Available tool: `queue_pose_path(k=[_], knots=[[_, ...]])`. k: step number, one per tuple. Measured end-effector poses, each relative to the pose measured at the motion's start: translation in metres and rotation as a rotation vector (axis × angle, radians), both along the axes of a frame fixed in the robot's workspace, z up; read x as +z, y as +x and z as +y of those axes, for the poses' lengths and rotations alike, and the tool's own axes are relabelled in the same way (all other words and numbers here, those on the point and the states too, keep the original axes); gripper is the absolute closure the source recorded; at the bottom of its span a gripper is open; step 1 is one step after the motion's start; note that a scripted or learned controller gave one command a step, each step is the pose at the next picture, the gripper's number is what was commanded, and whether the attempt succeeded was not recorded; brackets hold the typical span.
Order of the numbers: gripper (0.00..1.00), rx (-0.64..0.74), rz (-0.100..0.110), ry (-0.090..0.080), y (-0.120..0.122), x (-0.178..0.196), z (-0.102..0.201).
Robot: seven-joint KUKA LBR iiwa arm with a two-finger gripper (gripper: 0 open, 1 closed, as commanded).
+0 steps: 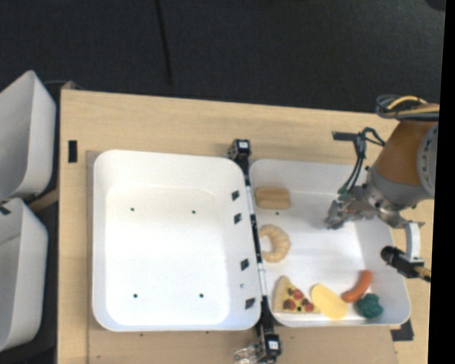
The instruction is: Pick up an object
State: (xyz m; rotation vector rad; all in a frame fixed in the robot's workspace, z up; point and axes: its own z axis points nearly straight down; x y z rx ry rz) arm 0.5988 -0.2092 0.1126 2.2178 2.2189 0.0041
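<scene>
Lying in the right bin (319,175) are six small toy foods, any of which could be the object to pick up: a tan bread roll (272,197) near the bin's far left corner, a pale ring-shaped doughnut (274,242) just beside the divider where the two bins meet, a pizza slice (293,296) with red toppings at the near left, a yellow wedge (328,301) touching or nearly touching the pizza slice's right side, an orange-red sausage (357,285) tilted up to the right of the wedge, and a dark green lump (371,306) just beside the sausage's lower end. The tool (337,216) hangs over bare white floor in the far middle of this bin, to the right of the bread roll and well apart from the cluster along the near wall; nothing shows between its tips, and whether they are spread or closed I cannot tell at this size. Behind it the grey arm (391,186) with its orange band (400,148) reaches in from the right, with dark cables looping above the wrist. The left bin (103,239) sits alongside, sharing the clipped centre edge. Both bins rest on a pale wooden tabletop (177,121), with dark floor beyond and white moulded shapes at the far left.
</scene>
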Motion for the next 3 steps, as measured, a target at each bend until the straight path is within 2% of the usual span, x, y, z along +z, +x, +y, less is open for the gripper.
queue_pose_path(k=[1,2,3], knots=[[1.0,0.007,0.005,0.004,-0.002,-0.012,0.081],[0.0,0.0,0.003,0.001,-0.002,-0.011,0.076],[0.0,-0.002,0.01,0.003,-0.07,-0.012,0.114]])
